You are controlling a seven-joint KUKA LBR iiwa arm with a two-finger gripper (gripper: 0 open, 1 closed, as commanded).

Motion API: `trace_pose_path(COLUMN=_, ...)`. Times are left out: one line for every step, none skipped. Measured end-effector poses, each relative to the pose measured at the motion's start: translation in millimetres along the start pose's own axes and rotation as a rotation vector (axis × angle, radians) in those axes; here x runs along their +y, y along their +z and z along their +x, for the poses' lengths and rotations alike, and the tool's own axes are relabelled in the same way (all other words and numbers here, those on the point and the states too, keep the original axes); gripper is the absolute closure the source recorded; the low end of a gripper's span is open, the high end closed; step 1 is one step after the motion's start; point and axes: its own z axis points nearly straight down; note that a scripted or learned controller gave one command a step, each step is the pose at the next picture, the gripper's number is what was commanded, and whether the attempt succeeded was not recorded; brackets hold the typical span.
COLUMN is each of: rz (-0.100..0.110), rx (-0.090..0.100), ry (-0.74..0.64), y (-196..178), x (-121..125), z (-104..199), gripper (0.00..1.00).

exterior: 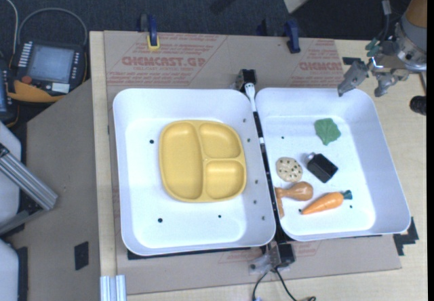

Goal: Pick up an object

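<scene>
The right bin (369, 116) holds a green leafy piece (328, 131), a black block (321, 167), a chocolate-chip cookie (289, 169), a tan drumstick-shaped piece (295, 192) and an orange carrot (324, 203). My gripper (367, 82) hangs above the far right corner of that bin, its two grey fingers spread apart with nothing between them. It is well clear of all the objects, up and to the right of the green piece.
The left bin (135, 157) carries a yellow divided plate (201, 159). A black clamp (247, 80) sits where the bins meet at the back. Blue clips (152, 30) hold the cardboard base. A teach pendant (47, 66) lies off the bench at left.
</scene>
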Motion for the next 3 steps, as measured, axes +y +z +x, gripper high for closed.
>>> trace_pose_path(rz=-0.015, rx=-0.003, ry=-0.003, y=-9, x=2, z=1, gripper=0.0)
trace_pose_path(rz=-0.01, rx=-0.002, ry=-0.004, y=35, x=1, z=6, gripper=0.0)
trace_pose_path(rz=-0.009, rx=-0.001, ry=-0.005, y=97, x=-1, z=13, gripper=0.0)
